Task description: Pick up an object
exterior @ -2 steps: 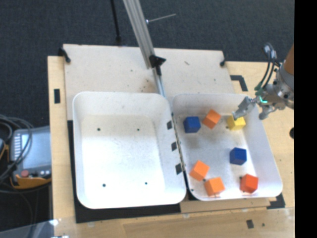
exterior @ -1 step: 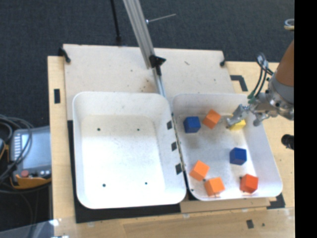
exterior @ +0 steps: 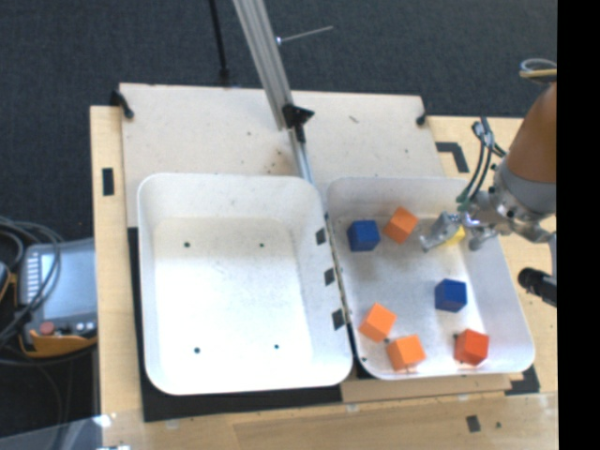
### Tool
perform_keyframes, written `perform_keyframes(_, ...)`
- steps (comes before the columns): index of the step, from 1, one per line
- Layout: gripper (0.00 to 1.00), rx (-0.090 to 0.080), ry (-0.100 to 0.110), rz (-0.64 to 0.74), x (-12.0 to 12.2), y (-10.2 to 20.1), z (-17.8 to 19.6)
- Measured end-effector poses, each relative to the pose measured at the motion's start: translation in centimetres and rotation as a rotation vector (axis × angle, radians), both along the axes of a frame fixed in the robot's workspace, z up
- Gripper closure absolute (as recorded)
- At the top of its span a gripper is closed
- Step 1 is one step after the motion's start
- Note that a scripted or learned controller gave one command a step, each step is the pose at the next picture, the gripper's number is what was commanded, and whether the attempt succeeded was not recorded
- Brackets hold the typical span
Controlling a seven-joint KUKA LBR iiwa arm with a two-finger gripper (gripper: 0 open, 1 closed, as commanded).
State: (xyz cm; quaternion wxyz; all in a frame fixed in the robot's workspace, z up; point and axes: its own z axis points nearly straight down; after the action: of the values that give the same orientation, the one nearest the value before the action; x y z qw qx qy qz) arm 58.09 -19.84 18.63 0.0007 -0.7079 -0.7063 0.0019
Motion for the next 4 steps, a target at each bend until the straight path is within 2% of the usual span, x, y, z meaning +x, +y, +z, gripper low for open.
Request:
perform_keyframes(1, 0.00, 0.000, 0.000, -0.001, -0.2, 0.2, -4.2)
perform_keyframes(2, 1.00, 0.001, -0.008, -0.005, 0.0, 0.1, -2.9)
perform_keyframes(3, 1.00, 0.000, -0.010, 0.004, 0.3, -0.1, 1.5)
perform_keyframes(4, 1.00, -0.001, -0.009, 0.005, 0.2, -1.0, 7.4)
